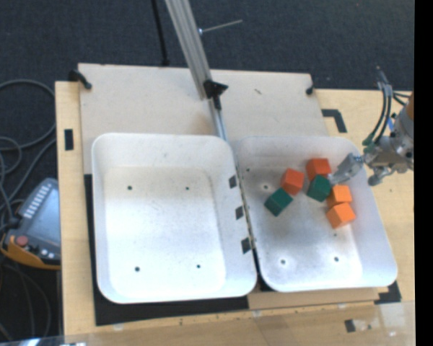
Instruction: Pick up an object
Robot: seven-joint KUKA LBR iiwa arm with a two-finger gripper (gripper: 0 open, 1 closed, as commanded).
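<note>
- Nearest me, the right bin [368, 265] has bare floor along its front.
- Further in, I count six blocks in a loose cluster: an orange block [340, 214], a smaller orange one [342, 194], a green block [278, 202], a second green block [319, 189], an orange block [293, 180], and another orange block [317, 167] furthest back.
- The gripper [366, 171] sits over the right rim, fingers spread wide with nothing between them; one fingertip [344, 169] is just beside the cluster.
- The left bin [101, 193] lies alongside.

Fixed overhead camera, slanted down (fairly far), both bins [166, 215] framed
</note>
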